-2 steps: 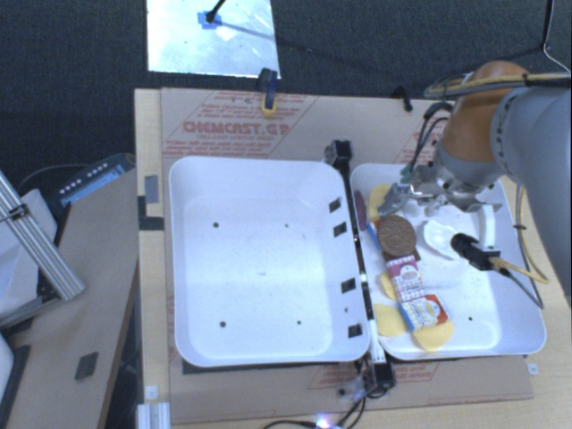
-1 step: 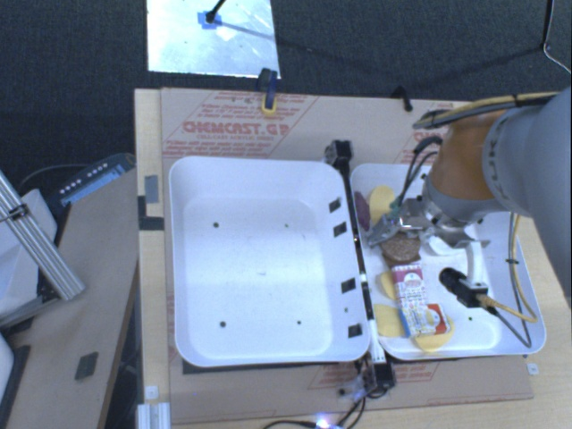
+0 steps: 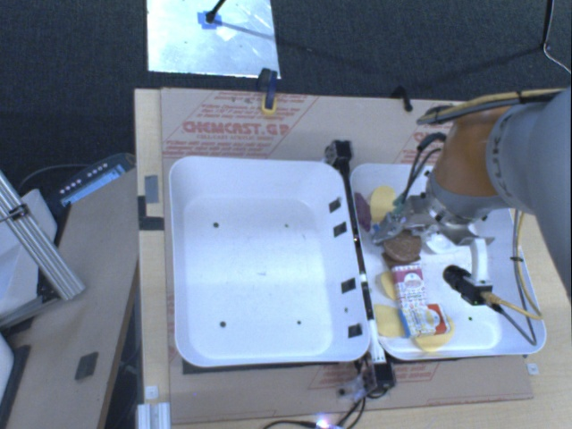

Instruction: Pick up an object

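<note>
Disc (image 3: 402,247), brown and round, flat on the floor of the right bin (image 3: 516,327), among the other candidates: red-and-white box (image 3: 413,300) just below it toward the near rim, yellow piece (image 3: 382,200) above it, another yellow piece (image 3: 390,321) beside the box, purple piece (image 3: 362,211) against the left wall. All resting in the bin, none raised off its floor, none visibly gripped. Gripper (image 3: 399,223) low inside the same bin, at the upper edge of the disc and just beside the upper yellow piece, on the end of the arm (image 3: 500,164) reaching in from the right. Open or closed: cannot tell from this slant, with the wrist and a tangle of cable over the tool. Contact with the disc: also unclear, touching or a hair above. Left bin (image 3: 259,266) well apart from the tool and of no part in the pick for now. Judged stage: approach done, descent done or nearly so, with the tool down at object height over a crowded patch. Left to do, by that reading: a firm close on one item, most likely the disc or the yellow piece next to it, then a clean lift clear of the floor and of the neighbours. Grasp itself not yet shown, so no credit for a pick so far. Main worry: close packing, hence a chance of a pinch on an edge, a nudge of two items at once, or a rise with nothing held.
</note>
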`<state>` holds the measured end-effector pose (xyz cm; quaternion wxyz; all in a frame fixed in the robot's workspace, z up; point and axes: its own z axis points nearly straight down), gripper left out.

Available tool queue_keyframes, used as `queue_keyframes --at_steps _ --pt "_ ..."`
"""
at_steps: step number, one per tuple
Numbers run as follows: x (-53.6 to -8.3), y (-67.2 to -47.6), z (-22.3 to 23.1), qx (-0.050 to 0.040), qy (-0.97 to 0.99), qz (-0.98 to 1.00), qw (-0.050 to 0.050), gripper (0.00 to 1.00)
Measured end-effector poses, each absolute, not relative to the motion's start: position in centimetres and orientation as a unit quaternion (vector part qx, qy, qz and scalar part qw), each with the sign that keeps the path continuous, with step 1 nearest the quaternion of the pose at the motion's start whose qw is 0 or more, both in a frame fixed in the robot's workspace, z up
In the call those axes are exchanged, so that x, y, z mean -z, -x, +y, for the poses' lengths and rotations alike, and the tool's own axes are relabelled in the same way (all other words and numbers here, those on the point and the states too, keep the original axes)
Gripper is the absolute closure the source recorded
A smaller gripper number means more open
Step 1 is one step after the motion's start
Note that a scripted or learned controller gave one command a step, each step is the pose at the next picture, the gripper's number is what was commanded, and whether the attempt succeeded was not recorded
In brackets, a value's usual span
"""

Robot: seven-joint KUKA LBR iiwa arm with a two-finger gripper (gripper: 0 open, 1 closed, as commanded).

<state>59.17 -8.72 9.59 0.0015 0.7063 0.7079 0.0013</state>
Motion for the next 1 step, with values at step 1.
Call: queue_keyframes --at_steps 1 --pt "-19.19 -67.39 -4.4 -0.0064 -0.703 0.711 0.006 1.0"
